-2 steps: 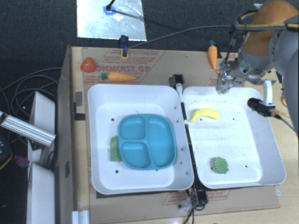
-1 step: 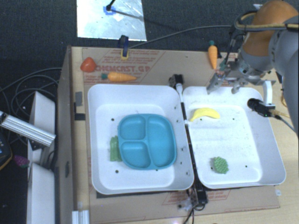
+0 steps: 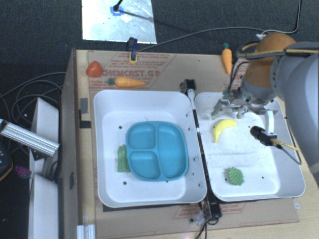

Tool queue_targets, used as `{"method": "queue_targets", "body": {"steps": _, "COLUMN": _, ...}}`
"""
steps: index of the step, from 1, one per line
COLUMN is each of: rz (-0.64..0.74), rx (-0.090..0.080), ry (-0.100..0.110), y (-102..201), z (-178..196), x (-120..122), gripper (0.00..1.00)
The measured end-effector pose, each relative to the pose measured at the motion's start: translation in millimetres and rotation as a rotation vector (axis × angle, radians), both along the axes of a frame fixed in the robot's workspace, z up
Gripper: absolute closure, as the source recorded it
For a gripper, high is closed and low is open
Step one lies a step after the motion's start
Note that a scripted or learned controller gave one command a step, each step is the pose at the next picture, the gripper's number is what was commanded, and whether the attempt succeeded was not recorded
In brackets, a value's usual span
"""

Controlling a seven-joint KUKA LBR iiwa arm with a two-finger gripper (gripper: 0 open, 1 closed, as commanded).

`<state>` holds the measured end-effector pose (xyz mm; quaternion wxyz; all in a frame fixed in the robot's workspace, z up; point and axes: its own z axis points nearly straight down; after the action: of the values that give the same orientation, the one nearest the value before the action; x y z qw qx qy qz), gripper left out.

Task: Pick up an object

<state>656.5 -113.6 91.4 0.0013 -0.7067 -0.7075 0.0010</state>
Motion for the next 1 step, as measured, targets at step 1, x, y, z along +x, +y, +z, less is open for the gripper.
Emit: {"method": "queue_targets", "body": {"steps": 1, "rz": 0.004, "rx": 0.0, "ry": -0.007, "y": 29.2, "z": 4.2, "x": 12.9, "gripper": 0.0}}
